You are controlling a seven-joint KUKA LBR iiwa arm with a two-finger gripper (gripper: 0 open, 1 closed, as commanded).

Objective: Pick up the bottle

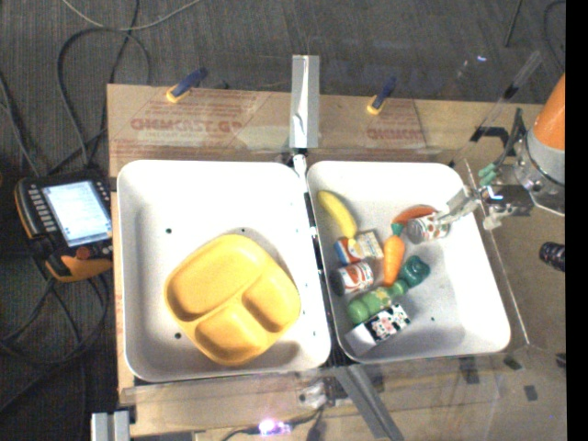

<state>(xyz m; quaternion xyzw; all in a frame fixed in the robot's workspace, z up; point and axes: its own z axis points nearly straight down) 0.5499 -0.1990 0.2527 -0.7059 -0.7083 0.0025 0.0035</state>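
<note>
Pincer (439,225) work first: the two-finger tool reaches in over the right rim of the right bin (478,324), slanting down and leftward, and its tips meet a small bottle (418,222) with an orange-red top and a greyish body; whether the fingers actually clasp it or only touch it cannot be told, nor how wide they stand. The bottle lies on its side in the upper right part of that bin, just above a carrot (393,259) that stands roughly upright on the floor. Just beside the carrot's lower end sits a teal object (415,269). Left of the carrot are two small cans (358,262), one above the other, and above them a banana (336,214) near the bin's left wall. Toward the lower edge lie a green piece (367,304) and a black-and-white carton (388,322). Behind the pincer the arm (548,145), grey with its orange band, comes in from the right. In the left bin (138,246) a yellow divided plate (232,298) rests toward the lower right part of its floor.
</note>
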